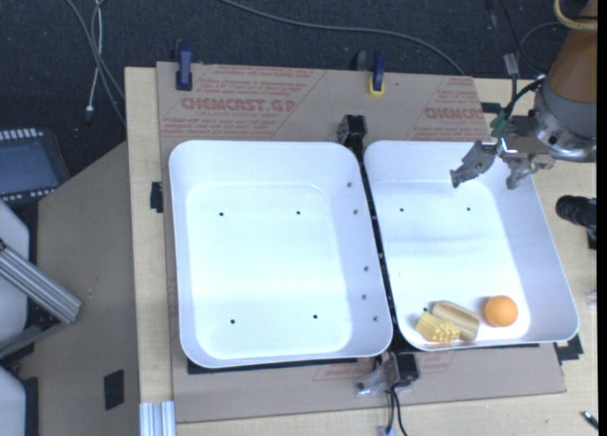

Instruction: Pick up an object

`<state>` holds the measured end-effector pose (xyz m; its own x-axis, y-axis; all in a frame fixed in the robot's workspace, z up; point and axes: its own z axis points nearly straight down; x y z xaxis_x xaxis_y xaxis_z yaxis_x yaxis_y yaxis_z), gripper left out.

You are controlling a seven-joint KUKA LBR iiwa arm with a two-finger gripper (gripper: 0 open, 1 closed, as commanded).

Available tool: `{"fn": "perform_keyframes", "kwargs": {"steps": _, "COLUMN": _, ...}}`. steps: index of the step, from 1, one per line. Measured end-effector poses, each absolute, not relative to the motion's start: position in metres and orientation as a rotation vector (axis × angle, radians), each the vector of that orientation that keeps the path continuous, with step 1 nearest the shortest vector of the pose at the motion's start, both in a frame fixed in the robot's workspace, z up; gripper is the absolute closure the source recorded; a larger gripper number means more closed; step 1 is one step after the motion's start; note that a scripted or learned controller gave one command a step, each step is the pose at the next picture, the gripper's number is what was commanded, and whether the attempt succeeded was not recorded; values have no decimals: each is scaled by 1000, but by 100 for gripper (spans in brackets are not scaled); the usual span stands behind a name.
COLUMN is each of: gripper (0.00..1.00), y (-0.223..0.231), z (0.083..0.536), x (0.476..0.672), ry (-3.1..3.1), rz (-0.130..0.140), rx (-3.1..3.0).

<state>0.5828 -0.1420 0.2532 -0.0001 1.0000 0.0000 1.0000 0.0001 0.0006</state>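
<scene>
My gripper (494, 168) hangs over the far right part of the right bin (531, 226), near that bin's back rim. Its two fingers (469, 171) are spread apart, with nothing between them. The grey wrist and the orange band sit just behind, toward the bin's right edge.

Contents of the right bin, all gathered in its near corner:
- an orange ball (501, 311), close to the bin's near right rim;
- a tan roll-shaped piece (457, 315), just beside the ball on the side toward the left bin;
- a small yellow corn cob (437, 330), touching or nearly touching the tan piece, close against the near rim.

All three lie well apart from my gripper, at the opposite end of the same bin.

The left bin (190, 235) lies side by side with the right bin, their inner rims meeting. Both rest on a brown board (247, 102) with red lettering, clamped at its far edge by two blue clips (184, 64).
</scene>
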Motion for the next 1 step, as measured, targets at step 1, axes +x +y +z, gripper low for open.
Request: {"fn": "perform_keyframes", "kwargs": {"steps": 1, "gripper": 0, "y": -211, "z": 151, "x": 519, "ry": 2218, "rz": -9, "rx": 2235}}
